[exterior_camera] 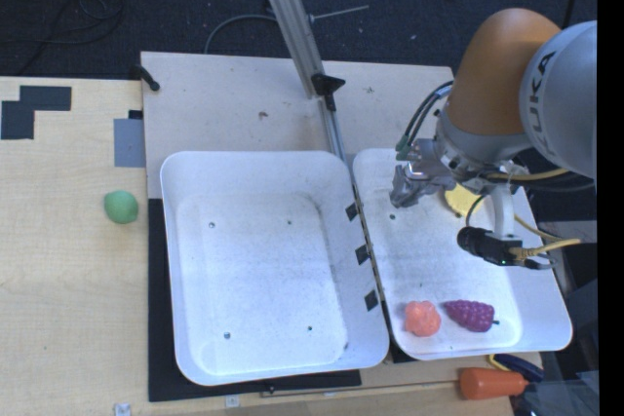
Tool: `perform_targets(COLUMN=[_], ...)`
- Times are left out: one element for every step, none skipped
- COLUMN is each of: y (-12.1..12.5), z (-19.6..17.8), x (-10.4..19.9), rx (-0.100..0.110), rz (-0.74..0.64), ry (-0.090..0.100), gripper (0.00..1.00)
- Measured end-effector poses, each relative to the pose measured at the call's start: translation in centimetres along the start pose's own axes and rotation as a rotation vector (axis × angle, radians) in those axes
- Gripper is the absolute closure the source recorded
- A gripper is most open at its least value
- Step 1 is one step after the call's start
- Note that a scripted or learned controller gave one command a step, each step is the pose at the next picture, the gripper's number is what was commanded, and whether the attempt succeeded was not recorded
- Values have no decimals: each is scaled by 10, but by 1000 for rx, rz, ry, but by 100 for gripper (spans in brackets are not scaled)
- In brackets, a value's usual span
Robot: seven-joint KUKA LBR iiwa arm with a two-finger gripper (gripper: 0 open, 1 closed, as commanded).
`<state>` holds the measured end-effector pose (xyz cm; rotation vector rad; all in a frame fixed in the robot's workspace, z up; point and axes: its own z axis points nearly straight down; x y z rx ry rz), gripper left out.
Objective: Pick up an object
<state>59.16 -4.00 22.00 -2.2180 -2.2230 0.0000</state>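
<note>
We see the arm (517,83) covering much of the right bin (429,248); a yellow thing (462,201) just right of the fingers (407,190) is half hidden under the wrist, and we cannot say what it is; on the grey shell we read "UKA", the first letter cut off by the orange band; the fingers hang over the bin's upper left part, near the divide between bins, and nothing shows between them; whether they are wide or narrow we cannot tell; well below them, near the bin's lower rim, an orange lump (422,319) lies just beside purple grapes (470,314); far left of the fingers, beyond the left bin (195,180), a green ball (121,207) sits on the worktop (58,287).
</note>
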Motion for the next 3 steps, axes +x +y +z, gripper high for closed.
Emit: perform_targets(y=[-23, -43, -58], z=[-13, -8, 0], x=[46, 84, 131], rx=[-1, 0, 0], rz=[-1, 0, -1], ry=[0, -1, 0], gripper=[100, 100, 100])
